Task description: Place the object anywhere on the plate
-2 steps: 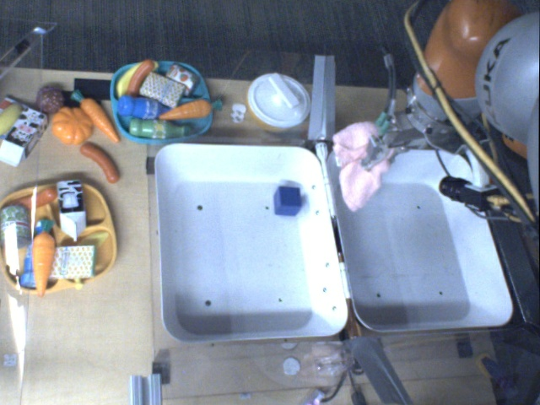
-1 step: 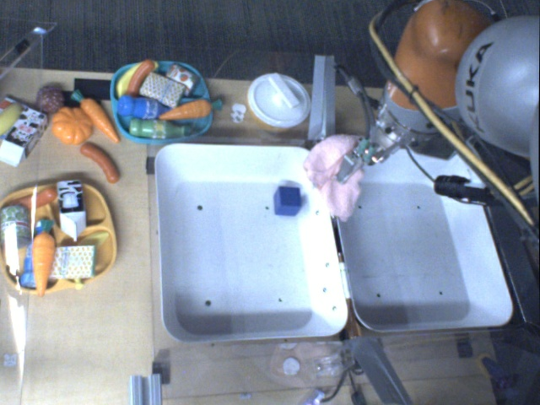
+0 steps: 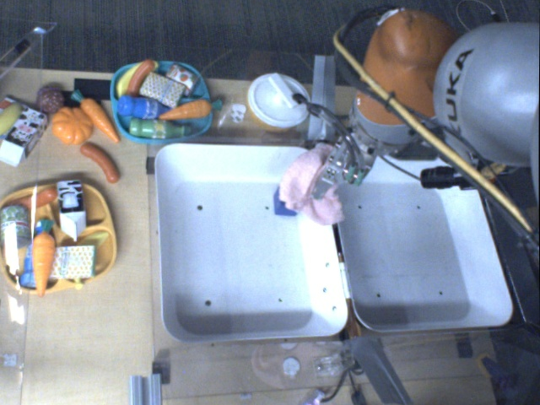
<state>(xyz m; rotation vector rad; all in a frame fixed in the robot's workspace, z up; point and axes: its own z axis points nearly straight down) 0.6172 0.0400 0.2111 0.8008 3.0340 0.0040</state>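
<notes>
A soft pink object (image 3: pixel 305 186) with a small blue part (image 3: pixel 285 203) at its lower left sits at the upper right corner of the left bin (image 3: pixel 245 302), over the divider between the bins. My gripper (image 3: pixel 336 174) is pressed against the pink object's right side, coming in from the right under the orange band (image 3: pixel 405 45). The pink object hides the gripper's tips. A round white plate-like dish (image 3: pixel 277 99) with a yellow rim stands behind the left bin, up and left of the gripper.
The right bin (image 3: pixel 422 268) lies under the arm. On the bench to the left are a blue bowl of toy food (image 3: pixel 162 99), a yellow dish of toy food (image 3: pixel 55 239), and loose toy vegetables and a sausage (image 3: pixel 99 162).
</notes>
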